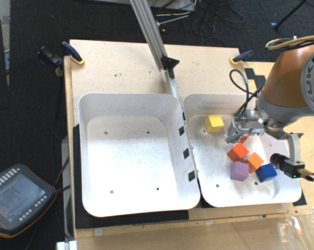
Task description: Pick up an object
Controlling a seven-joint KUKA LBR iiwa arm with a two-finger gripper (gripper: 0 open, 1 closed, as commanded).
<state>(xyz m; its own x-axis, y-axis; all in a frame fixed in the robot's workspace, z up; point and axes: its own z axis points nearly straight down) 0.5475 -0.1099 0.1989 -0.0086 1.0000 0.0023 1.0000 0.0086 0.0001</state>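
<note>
**Gripper poised over the cube cluster in the right bin**

Gripper (239,134), carried by the grey and orange arm (290,85), is hanging low over the right bin (198,184); whether it is parted or closed cannot be told at this slant, and nothing is showing in its grasp. Left bin (128,150) is lying alongside. Within the right bin, a yellow cube (215,123) is sitting apart to the gripper's left, while an orange cube (238,152), a second orange block (255,161), a purple cube (240,171) and a blue cube (266,173) are crowding together just below it. Judged risk: the tight packing is leaving little room around the nearest orange cube, so a descent could be nudging neighbours or pinching an edge and slipping off.
</note>
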